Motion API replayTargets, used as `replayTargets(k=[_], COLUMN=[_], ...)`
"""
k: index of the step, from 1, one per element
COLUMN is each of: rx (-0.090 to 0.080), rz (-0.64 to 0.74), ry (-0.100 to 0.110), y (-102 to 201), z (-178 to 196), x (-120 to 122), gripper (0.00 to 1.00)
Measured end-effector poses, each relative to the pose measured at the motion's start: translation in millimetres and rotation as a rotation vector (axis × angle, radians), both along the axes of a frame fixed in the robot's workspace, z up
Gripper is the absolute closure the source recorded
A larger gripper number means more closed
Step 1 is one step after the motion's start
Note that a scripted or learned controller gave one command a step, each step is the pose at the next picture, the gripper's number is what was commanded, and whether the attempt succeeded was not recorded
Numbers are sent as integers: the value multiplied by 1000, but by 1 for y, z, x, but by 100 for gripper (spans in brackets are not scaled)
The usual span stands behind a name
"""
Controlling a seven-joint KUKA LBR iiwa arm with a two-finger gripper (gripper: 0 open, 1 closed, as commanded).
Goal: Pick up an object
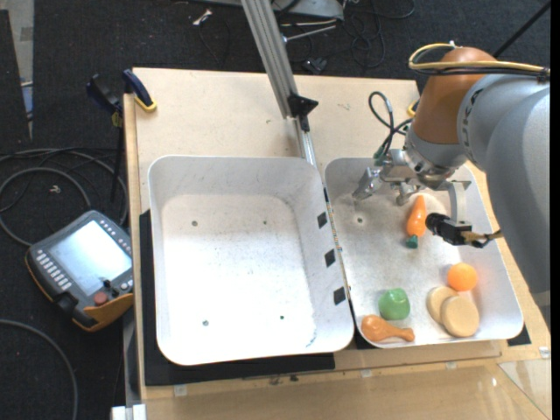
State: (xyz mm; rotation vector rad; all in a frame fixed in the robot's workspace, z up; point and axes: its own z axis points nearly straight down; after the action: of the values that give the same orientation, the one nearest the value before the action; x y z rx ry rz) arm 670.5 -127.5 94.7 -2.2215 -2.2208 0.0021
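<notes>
Worktop is carrying two white bins side by side. Arm is reaching in from the right over the right bin. Left bin is sitting beside it, touching along the divider. End effector is hanging over the right bin's far end, just beside the carrot; can't tell its state. Near edge is holding two tan discs, a green apple, an orange ball and a small orange gourd.
</notes>
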Motion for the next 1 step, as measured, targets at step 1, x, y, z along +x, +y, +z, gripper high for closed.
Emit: replayTargets(k=[1], rx=[0], rz=[0], ry=[-4], y=[0], z=[12], x=[1], gripper=[100])
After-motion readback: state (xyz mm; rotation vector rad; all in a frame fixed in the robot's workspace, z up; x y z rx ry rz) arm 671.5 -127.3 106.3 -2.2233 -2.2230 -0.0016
